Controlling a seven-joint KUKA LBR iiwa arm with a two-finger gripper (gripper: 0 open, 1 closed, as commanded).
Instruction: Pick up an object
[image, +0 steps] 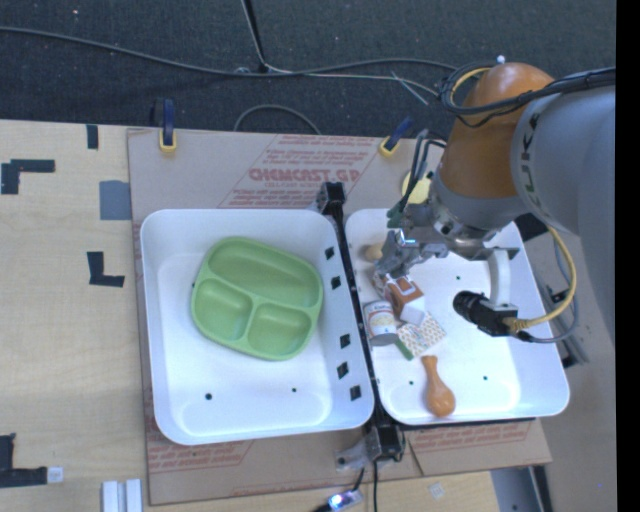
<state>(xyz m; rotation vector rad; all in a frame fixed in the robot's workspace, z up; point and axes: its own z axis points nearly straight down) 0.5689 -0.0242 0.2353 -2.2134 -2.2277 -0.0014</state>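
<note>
1. Bench seen from above at a slant, bearing two shallow white bins side by side: the left bin (170, 400) held a green divided plate (258, 297), and the right bin (520, 395) held a cluster of small items.
2. Grey arm with an orange band reached in from the right, and its gripper (397, 255) hung over the upper left part of the right bin.
3. Candidate objects lay just below the gripper: a small brown box (404, 293), a little round can (380, 318), a patterned packet (422, 333), and, nearer the front rim, an orange drumstick-shaped toy (436, 387).
4. Whether the jaws were spread or pressed together could not be told, as the fingertips blurred into the clutter.
5. Risk, as a judgement: the items sat touching or nearly so, hard against the bin's left wall, so a descent could nudge neighbours, pinch two at once, or strike the wall.
6. Hidden: the arm's bulk covered the bin's upper right, and a pale object beside the gripper was too small to name.
</note>
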